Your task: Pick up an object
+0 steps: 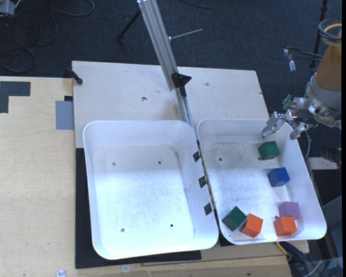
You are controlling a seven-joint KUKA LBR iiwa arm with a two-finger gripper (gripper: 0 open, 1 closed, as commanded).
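I see the right bin (311, 180) holding six blocks; my end effector (284, 126), fingers spread and gripping nothing, hovers at twelve o'clock from a green block (269, 150).

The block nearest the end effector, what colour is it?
Green: the block sits in the right bin, clearest in the camera view.

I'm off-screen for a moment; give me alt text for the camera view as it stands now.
The grey arm's two-finger gripper hovers at the far edge of the right shallow white bin, just above a dark green cube. That bin also holds a blue cube, a purple cube, two orange cubes and a second green cube.
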